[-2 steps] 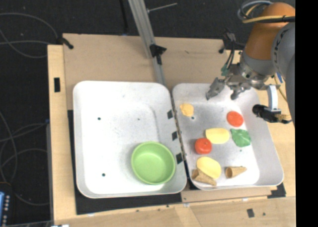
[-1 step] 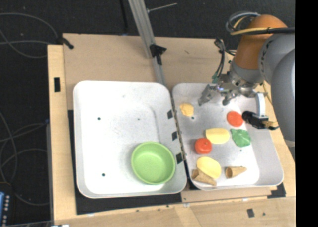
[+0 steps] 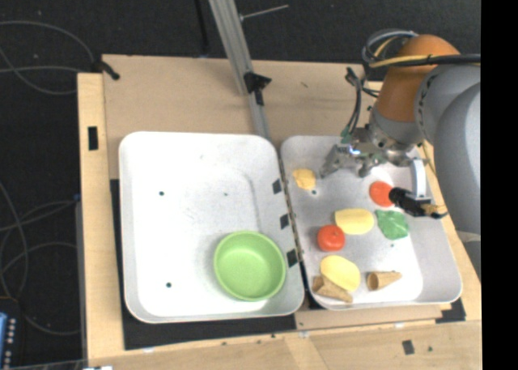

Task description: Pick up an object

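Over the right bin (image 3: 443,279) the gripper (image 3: 346,161) hangs with fingers spread and nothing between them, just beside a small pale yellow piece (image 3: 304,179). Farther down lie a red tomato (image 3: 330,237), a yellow lemon (image 3: 354,221) and a cone (image 3: 384,280) (the green bowl (image 3: 249,265) sits in the left bin).

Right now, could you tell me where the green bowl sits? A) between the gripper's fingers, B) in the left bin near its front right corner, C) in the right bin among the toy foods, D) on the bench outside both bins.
B: the green bowl rests on the floor of the left bin, near its front right corner, well apart from the gripper over the right bin.
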Available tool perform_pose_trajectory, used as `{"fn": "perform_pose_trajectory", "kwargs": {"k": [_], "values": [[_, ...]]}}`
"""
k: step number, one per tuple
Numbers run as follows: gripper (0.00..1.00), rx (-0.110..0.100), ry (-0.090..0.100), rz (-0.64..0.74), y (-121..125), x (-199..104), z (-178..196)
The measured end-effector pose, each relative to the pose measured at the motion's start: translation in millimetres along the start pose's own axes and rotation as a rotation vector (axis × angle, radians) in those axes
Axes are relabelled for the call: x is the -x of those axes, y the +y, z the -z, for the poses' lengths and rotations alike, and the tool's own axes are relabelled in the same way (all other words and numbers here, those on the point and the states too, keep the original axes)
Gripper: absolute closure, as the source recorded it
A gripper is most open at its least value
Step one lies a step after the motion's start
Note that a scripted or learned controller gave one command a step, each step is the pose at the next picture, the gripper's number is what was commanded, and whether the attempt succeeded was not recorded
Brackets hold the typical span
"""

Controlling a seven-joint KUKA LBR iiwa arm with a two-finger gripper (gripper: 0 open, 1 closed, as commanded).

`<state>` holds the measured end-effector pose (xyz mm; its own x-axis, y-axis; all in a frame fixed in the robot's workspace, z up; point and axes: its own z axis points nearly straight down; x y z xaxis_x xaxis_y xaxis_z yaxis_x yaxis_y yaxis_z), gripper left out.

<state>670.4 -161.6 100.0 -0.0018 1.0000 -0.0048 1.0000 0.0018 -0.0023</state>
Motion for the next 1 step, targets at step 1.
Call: {"fn": "perform_pose_trajectory", "kwargs": {"k": [1], "values": [[1.00,0.005,-0.003,0.002,1.5,1.2,13.9]]}}
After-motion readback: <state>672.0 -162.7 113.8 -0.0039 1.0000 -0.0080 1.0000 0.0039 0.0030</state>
